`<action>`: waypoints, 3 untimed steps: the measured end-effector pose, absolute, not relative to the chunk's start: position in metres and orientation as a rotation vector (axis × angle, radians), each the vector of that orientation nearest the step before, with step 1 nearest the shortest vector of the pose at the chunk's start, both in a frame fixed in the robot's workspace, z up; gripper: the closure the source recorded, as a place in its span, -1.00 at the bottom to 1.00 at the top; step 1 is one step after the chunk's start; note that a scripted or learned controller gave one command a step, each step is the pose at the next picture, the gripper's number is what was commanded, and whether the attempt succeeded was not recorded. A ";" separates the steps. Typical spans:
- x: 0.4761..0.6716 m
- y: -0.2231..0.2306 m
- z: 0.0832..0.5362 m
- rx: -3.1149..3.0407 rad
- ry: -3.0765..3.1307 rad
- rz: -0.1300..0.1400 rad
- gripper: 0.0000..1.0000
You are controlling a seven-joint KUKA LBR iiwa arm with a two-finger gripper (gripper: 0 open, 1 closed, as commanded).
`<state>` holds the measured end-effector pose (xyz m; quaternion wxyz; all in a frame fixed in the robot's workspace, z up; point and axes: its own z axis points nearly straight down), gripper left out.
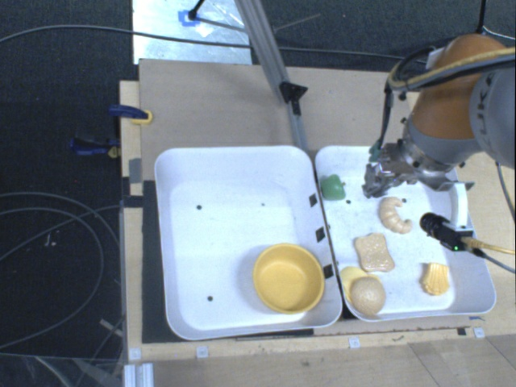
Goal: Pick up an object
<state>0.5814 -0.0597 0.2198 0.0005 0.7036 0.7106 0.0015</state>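
Camera view shows the gripper [376,182] low in the right bin [476,285], between the green toy [332,187] and the croissant [394,214]. I cannot tell how its jaws stand. It could come down on bare floor between them. The croissant curves, long way running up-down, tips pointing left.
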 end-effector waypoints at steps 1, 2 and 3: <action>0.616 -0.016 0.227 2.207 2.231 0.008 1.00; 0.638 0.034 0.240 2.207 2.233 0.009 1.00; 0.662 0.073 0.230 2.210 2.231 0.005 1.00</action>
